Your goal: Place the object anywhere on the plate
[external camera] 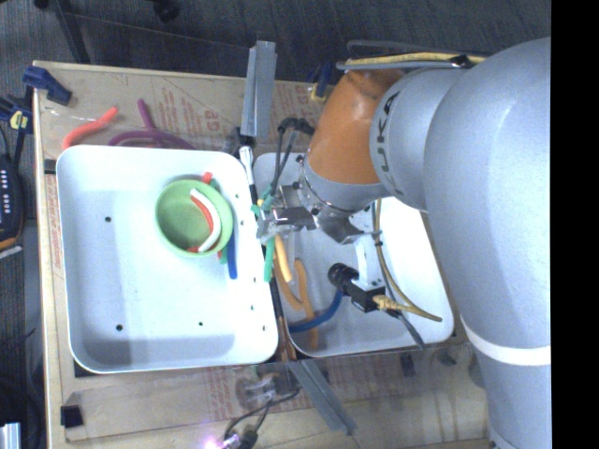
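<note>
A green plate (185,217) lies in the left white bin (122,288), toward its upper right. A white curved piece (213,215) and a red strip (207,206) rest on the plate's right side. A blue stick (231,254) lies just below the plate's right rim. My gripper (270,217) hangs over the divide between the two bins, right of the plate. A green stick (267,256) stands out just below it. Whether it is held I cannot tell.
The right bin (421,251) is largely covered by the arm (374,138); orange pieces (298,286) and a blue hose (316,320) lie at its left side. Red and purple strips (140,129) lie on the bench behind the left bin. A metal post (258,87) rises between the bins.
</note>
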`<state>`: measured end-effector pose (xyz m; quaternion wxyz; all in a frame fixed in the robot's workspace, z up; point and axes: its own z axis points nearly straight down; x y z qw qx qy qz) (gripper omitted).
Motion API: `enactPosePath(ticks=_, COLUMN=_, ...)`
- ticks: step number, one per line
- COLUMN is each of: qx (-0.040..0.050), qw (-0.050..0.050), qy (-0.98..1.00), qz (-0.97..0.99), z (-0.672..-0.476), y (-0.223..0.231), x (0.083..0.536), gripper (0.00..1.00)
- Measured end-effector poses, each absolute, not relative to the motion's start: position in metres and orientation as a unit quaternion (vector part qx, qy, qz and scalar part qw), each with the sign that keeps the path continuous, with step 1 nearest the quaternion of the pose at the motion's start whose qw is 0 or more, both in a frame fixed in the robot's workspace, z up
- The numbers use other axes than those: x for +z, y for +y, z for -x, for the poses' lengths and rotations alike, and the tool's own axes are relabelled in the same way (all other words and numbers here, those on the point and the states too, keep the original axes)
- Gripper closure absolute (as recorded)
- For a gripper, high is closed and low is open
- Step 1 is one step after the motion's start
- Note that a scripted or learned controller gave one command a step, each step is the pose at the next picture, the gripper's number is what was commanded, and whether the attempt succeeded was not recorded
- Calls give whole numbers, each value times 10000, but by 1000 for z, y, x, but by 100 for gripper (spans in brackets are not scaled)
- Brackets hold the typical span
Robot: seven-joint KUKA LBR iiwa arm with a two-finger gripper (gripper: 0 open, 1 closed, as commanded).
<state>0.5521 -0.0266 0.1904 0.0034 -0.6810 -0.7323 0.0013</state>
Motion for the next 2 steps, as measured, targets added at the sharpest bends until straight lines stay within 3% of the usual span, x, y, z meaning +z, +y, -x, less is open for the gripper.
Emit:
enactPosePath(ticks=1, qx=7, qw=6, qy=-8497, qz=5272, z=-600, y=11, x=191, gripper=100)
enactPosePath(ticks=2, qx=4, qw=4, qy=-8497, qz=5272, z=-600, y=11, x=191, gripper=0)
